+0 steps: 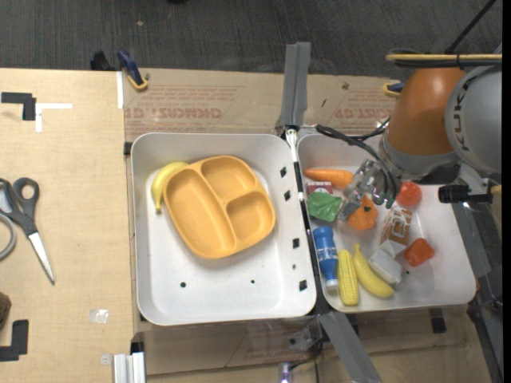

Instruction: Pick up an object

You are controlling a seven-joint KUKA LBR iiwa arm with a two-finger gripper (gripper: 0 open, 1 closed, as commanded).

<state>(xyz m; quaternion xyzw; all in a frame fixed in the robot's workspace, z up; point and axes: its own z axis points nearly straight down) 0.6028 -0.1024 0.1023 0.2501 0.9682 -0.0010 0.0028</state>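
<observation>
The end effector (369, 188) hangs low in the right bin (447, 294), just above a small round orange fruit (362, 217) beside a green leafy piece (323, 207); whether it grips anything I cannot tell. A carrot (327, 177) lies just left of it. Nearer the front lie a blue bottle (324, 251), a corn cob (348, 278) and a banana (372, 278). The left bin (215, 298) holds a divided yellow plate (217, 206).
</observation>
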